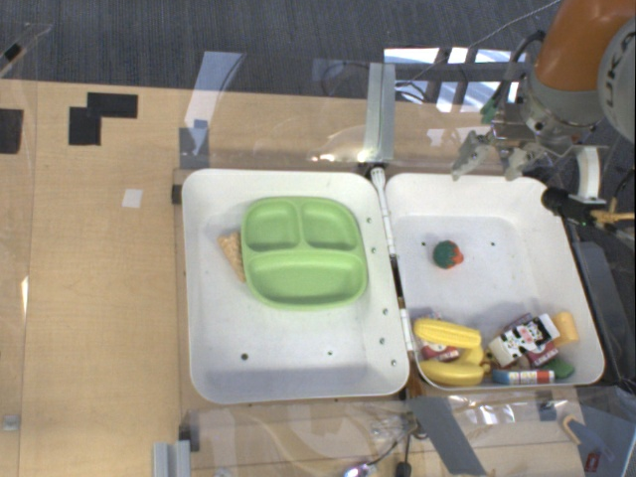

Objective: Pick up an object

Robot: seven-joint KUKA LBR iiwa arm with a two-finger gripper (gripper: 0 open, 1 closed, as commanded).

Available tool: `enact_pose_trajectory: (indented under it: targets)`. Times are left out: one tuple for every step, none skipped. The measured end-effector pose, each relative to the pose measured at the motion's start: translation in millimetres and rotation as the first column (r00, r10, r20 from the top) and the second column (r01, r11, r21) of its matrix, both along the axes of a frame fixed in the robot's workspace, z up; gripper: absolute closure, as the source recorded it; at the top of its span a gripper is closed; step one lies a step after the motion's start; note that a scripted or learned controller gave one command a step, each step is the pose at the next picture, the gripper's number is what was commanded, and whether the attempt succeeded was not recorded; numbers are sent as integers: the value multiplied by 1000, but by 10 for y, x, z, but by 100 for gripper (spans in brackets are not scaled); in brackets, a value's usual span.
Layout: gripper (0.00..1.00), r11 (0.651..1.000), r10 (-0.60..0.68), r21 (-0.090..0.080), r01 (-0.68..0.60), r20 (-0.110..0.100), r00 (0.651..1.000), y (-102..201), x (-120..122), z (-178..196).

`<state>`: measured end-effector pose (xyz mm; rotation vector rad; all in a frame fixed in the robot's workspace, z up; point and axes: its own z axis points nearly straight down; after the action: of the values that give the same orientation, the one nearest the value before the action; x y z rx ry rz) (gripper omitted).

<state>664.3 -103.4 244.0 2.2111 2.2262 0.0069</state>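
Observation:
My gripper (490, 159) hangs above the far rim of the right bin (497, 207), below the orange band of the arm. Its two fingers stand apart, open, with nothing between them. A small red and green fruit (447, 254) lies alone in the middle of that bin, well in front of the gripper. At the bin's near edge lie a yellow toy (449, 351), a black, white and red carton (525, 339), a marker (524, 376) and a small yellow piece (566, 324).
The left bin (288, 366) holds a green divided plate (302, 251) with a tan cracker-like piece (232, 254) at its left side. A metal post (378, 107) stands behind the divider between the bins. Cables run at the far right.

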Motion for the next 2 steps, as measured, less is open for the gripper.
enact_pose_trajectory:
  targets:
    - [0, 996, 84, 0, -84, 0, 996, -43, -690, -1489]
    - [100, 996, 84, 0, -84, 6, 996, -32, -670, -1370]
